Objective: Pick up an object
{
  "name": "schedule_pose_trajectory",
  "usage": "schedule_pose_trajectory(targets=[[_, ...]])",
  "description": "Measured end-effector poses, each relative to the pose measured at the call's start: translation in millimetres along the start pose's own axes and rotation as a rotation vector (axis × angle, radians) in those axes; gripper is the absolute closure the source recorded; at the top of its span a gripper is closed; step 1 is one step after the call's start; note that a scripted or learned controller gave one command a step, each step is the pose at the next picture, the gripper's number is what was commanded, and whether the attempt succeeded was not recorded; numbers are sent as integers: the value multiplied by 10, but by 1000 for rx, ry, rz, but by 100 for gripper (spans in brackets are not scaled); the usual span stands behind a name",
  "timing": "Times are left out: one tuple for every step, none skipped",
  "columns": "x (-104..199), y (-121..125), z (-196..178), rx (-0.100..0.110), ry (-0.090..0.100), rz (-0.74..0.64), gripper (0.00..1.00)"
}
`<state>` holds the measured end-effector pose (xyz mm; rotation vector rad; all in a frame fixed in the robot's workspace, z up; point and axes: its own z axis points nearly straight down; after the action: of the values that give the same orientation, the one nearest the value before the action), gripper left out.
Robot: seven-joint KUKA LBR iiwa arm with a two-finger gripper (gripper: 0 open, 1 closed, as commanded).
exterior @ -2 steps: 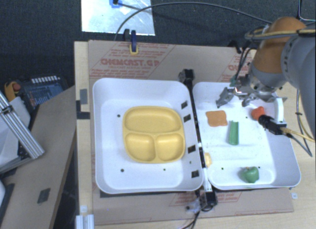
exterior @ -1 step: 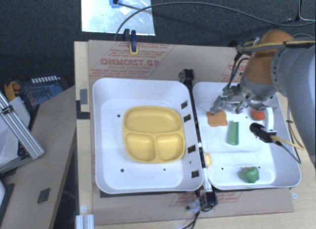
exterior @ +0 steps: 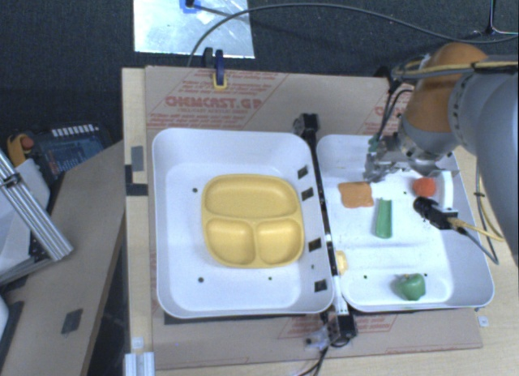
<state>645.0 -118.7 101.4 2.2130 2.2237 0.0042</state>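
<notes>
The grey robot arm with the orange band [exterior: 454, 99] comes in from the right side of the counter [exterior: 243, 95]. Its gripper [exterior: 379, 165] hangs low over the far part of the right white plastic bin [exterior: 470, 281]. I cannot tell how the gripper is set, because it is small and blurry.

Just in front of the gripper lies a flat orange piece like a slice of toast [exterior: 356, 194]. Beside that, nearer the middle of the bin, lies a long green stick like a bean pod [exterior: 383, 218]. A small round red-orange thing [exterior: 425, 187] sits near the bin's right edge, close to the arm. A round green toy like a pepper [exterior: 409, 286] sits near the front right corner. A small yellow bit [exterior: 341, 262] pokes out at the bin's left edge.

The left white plastic bin [exterior: 174, 228] holds a yellow plastic tray with three parts [exterior: 247, 220] in its middle.
</notes>
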Motion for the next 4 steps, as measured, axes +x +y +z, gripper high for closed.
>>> schedule_pose_trajectory(targets=[[-40,-10,-448,-1,0,4,100],[-57,112,-1018,-4,-1,-1,100],[9,55,-1587,-3,0,-1,100],[9,68,-1852,0,0,-2,100]])
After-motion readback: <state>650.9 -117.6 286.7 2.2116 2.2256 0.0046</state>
